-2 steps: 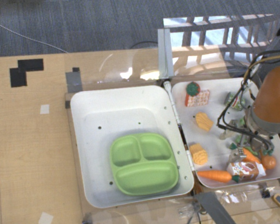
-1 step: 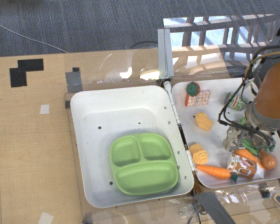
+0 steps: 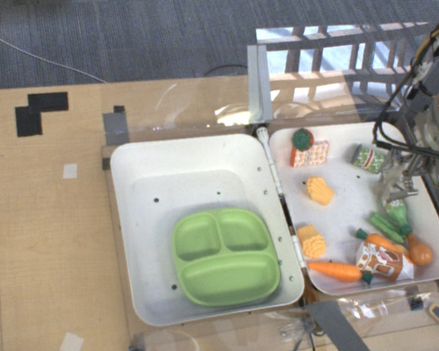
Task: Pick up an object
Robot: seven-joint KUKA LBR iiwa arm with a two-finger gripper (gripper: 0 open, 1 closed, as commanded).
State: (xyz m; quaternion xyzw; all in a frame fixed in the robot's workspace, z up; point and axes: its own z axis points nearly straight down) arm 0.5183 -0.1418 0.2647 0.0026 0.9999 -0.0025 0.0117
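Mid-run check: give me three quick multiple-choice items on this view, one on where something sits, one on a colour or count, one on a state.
1. Where is the divided plate?
A. left bin
B. right bin
C. on the bench

2. What colour is that plate?
A. white
B. green
C. orange

3. How does the carrot lie?
A. between the fingers
B. standing upright
C. flat on the bin floor

Key: 1 A, it rests in the left bin. 2 B, it is light green throughout. 3 C, it lies flat near the right bin's front edge, apart from the gripper.
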